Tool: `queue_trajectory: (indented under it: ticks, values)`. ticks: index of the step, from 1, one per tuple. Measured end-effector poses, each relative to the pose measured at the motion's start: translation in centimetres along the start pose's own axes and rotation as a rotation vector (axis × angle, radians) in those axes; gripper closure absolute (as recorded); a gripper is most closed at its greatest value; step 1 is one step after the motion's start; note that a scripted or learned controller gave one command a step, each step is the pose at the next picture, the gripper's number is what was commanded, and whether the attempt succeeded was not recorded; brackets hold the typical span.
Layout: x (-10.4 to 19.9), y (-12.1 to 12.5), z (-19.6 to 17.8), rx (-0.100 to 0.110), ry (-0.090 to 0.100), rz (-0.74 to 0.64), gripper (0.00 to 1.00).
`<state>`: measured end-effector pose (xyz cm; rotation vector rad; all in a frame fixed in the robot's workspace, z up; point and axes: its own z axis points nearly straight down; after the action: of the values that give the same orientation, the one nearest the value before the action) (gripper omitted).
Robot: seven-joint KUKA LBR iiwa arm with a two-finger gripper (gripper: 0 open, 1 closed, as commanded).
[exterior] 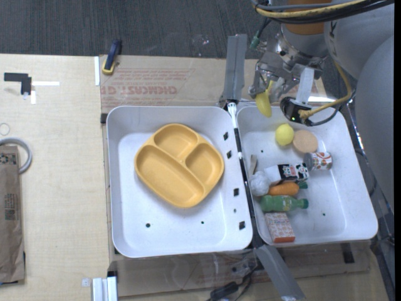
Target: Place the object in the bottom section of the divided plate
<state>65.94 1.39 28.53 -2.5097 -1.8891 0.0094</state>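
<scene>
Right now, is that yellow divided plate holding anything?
Empty: all three sections of the divided plate show bare yellow; the items lie in the right bin.

1 fixed camera looks down at a slant on 2 white bins (119,187) from above.

Arm (338,17) cut off at frame's edge

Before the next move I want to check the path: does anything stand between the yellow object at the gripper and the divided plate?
Only the raised rims where the bins meet cross the path from the yellow object at the gripper to the divided plate, whose sections hold nothing.
</scene>
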Motion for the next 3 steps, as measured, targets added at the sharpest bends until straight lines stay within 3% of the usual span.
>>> queue_trajectory:
  ticks: [1,2,3]
  values:
    - [2.8,-0.8,6.6,0.003,-0.001,0.261,1.00]
    - [5.3,-1.6,-2.4,-0.001,0.000,-0.117,1.00]
    - [10.4,-3.0,-9.2,0.001,-0.001,-0.059,1.00]
